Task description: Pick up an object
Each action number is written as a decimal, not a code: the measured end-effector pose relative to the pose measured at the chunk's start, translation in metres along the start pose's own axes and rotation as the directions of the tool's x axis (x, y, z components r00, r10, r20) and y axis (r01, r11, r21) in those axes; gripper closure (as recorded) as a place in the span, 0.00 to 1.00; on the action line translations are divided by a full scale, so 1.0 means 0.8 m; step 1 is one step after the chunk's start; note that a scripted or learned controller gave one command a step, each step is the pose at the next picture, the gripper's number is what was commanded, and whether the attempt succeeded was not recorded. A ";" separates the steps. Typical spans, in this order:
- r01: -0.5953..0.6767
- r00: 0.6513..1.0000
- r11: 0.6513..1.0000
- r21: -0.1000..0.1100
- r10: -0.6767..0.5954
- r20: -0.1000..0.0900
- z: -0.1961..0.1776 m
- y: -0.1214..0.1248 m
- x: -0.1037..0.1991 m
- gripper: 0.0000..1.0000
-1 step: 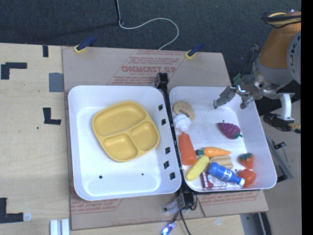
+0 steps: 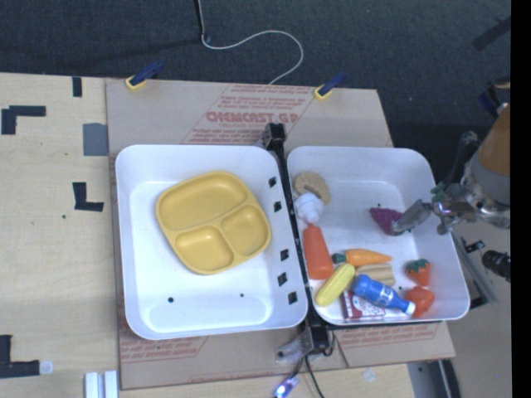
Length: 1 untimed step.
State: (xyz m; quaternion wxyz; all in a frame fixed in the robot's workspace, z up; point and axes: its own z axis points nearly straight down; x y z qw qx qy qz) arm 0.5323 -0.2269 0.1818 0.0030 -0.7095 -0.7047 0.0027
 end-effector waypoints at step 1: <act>0.008 1.000 1.000 -0.006 -0.008 0.000 -0.013 0.007 0.005 1.00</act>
